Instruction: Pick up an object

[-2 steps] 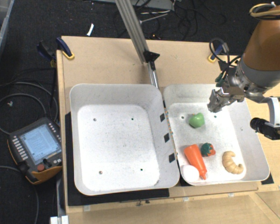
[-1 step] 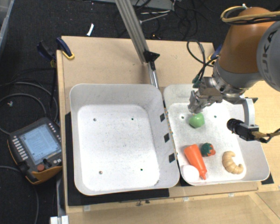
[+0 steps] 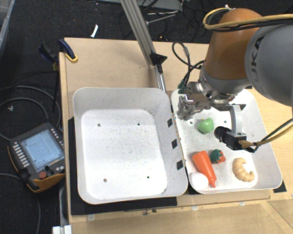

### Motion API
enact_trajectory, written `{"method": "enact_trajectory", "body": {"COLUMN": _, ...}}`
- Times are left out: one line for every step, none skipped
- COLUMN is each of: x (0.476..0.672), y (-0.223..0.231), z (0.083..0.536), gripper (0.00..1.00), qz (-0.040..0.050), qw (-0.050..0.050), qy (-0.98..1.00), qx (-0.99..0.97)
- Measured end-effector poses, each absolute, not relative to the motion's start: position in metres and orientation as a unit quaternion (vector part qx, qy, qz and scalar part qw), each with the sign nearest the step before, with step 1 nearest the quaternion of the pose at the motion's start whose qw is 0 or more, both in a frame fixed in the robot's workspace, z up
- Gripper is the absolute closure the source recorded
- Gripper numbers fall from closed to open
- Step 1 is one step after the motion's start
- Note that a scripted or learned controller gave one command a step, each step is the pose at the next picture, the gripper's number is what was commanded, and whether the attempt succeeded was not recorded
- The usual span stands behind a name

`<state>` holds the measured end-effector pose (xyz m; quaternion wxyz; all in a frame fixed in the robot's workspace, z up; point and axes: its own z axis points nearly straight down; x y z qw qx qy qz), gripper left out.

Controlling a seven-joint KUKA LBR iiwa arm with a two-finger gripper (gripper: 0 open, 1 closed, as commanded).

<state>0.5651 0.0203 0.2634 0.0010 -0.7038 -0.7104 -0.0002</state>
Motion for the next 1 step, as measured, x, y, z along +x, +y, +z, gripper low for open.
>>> {"method": "enact_trajectory", "body": {"x": 0.5754, "y": 0.0674, "z": 0.2620, "gripper": 1.00, "qz": -0.0007, "qw": 0.000, "qy": -0.710, "qx": -0.704}}
